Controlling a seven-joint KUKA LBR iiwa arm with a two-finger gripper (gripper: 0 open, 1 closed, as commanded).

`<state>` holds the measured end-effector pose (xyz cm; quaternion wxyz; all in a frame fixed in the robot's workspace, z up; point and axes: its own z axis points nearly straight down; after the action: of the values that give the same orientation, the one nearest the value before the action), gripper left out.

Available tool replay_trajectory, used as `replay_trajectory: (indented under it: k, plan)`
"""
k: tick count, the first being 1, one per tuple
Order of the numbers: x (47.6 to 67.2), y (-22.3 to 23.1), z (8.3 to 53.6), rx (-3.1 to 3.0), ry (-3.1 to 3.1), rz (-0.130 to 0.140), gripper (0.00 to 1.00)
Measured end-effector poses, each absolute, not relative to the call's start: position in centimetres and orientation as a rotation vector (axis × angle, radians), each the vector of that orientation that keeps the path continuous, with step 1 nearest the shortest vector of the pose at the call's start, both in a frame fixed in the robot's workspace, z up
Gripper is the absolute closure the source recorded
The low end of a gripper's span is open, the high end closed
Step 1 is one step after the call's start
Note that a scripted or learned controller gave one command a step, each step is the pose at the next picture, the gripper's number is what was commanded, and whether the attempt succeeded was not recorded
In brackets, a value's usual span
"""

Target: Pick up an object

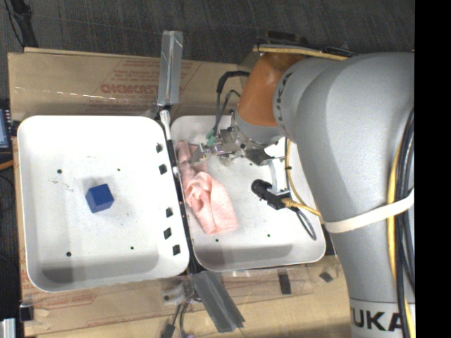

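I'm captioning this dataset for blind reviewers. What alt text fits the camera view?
A grey robot arm reaches from the right into the right bin, its gripper poised at the upper end of a crumpled pink cloth lying along that bin's left side. The left bin holds a small blue cube.

You can read "UKA" in white capitals on the grey arm base (377, 319), low and to the right, well away from the tool (218, 146); the first letter of the brand is cut off by the arm's curve. You'll also see faint red print on the cardboard sheet (91, 83) under the bins, up and to the left of the tool; it is mirrored or upside down and too washed out to read. More red print sits on the cardboard's lower left edge, equally unreadable.
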<state>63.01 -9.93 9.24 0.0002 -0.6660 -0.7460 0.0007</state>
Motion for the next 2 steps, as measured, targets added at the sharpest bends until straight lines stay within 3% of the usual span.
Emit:
replay_trajectory:
  k: [1, 2]
  plan:
    - [56.1, -11.6, 9.2, -2.067, -2.363, 0.003, 0.00]
    - [62.9, -11.9, 9.3, -2.055, -2.375, 0.000, 0.00]
